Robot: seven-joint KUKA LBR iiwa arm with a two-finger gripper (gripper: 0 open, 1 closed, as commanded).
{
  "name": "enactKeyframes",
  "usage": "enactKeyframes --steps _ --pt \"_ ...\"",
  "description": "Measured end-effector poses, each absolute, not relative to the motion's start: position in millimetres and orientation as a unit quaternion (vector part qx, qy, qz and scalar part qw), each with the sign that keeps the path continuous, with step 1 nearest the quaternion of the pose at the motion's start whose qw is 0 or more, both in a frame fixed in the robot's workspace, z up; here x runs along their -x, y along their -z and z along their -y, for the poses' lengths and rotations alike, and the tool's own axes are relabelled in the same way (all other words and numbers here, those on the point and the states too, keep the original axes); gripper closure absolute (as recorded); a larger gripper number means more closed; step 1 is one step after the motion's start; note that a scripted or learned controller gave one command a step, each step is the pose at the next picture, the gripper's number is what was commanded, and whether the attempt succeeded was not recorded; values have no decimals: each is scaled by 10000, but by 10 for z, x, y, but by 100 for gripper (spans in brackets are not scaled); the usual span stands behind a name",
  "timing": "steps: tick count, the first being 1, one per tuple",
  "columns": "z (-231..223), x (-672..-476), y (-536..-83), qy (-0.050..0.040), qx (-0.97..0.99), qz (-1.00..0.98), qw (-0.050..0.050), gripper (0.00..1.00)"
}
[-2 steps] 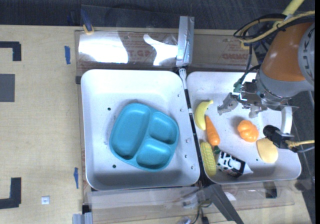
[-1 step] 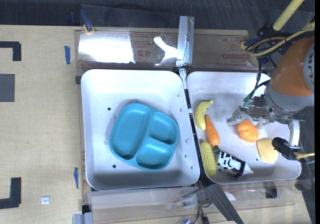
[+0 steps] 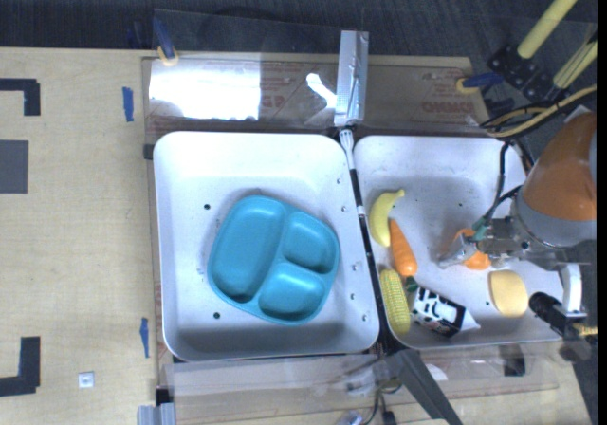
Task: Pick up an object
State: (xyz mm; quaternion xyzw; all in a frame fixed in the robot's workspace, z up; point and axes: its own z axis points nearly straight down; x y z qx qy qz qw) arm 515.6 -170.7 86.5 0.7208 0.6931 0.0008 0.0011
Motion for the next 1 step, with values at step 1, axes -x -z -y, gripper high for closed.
enactKeyframes --steps 1 --pt "1704 -5166 -968 -17 -7213 -6926 25 100"
